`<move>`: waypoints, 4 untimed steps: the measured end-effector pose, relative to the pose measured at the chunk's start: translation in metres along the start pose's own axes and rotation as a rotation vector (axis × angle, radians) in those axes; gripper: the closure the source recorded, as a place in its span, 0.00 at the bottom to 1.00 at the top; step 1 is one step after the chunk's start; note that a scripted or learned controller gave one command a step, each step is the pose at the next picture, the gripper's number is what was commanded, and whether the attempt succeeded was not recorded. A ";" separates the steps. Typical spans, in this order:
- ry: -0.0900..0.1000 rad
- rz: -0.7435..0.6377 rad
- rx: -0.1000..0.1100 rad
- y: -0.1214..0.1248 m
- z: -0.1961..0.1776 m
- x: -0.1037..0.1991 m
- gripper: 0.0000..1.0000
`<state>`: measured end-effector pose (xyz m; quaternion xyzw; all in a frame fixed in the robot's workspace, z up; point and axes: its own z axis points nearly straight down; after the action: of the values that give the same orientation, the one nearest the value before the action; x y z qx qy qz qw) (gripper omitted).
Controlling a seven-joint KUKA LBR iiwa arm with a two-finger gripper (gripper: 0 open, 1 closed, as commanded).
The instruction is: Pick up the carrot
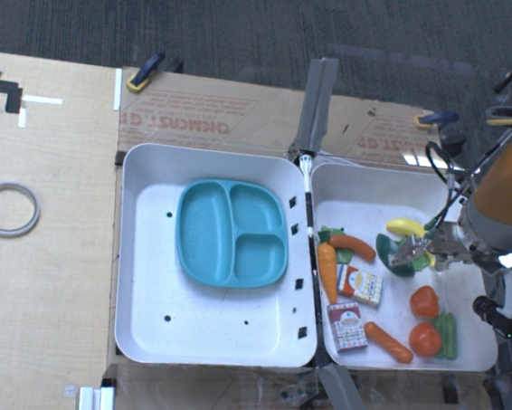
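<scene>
Three long orange pieces lie in the right bin (486, 356). One carrot (326, 271) runs along the bin's left wall. A second carrot-like piece (353, 246) with a green end lies just right of its top. A third carrot (388, 342) rests near the front, beside a tomato. My gripper (408, 253) hangs low over the bin's middle right, above a dark green vegetable (402, 264) and next to a yellow banana (405, 227). It is well to the right of the two left carrots and behind the front one.
The left bin (134, 323) holds a teal divided plate (233, 234). In the right bin are two small red-and-white boxes (346, 326), two tomatoes (424, 302) and a green pepper (447, 335). A tape roll (5, 209) lies on the bench at left.
</scene>
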<state>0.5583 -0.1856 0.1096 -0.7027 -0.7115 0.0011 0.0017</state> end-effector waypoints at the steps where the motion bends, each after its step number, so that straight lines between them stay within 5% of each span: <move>1: 0.007 -0.207 0.001 -0.073 0.015 -0.032 0.00; 2: -0.001 0.511 -0.002 -0.048 0.020 0.013 0.00; 3: -0.002 0.509 0.002 -0.049 0.014 0.012 1.00; 4: -0.002 0.507 0.005 -0.049 0.007 0.012 1.00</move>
<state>0.5092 -0.1740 0.1032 -0.8588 -0.5123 0.0041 0.0023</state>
